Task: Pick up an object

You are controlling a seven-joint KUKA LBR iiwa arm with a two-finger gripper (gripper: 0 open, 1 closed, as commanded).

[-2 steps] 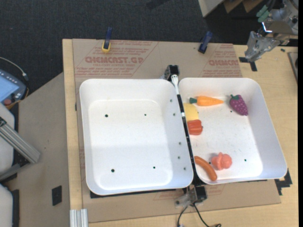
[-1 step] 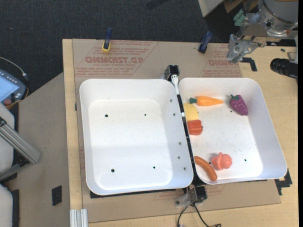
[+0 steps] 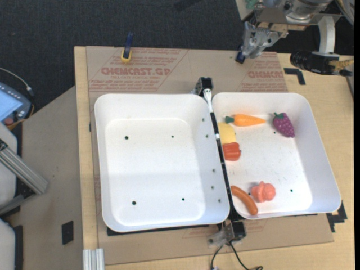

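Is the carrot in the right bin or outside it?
In it: the carrot lies flat on the right bin's floor near its far edge.

Under my reach lies a pale wooden bench (image 3: 50, 167), overlaid with a brown cardboard sheet (image 3: 169, 66) printed in faded red lettering. Beyond its far edge I see dark speckled carpet (image 3: 84, 10). At the left stand a ribbed metal rail (image 3: 22, 170) and a blue-lit screen (image 3: 8, 103).
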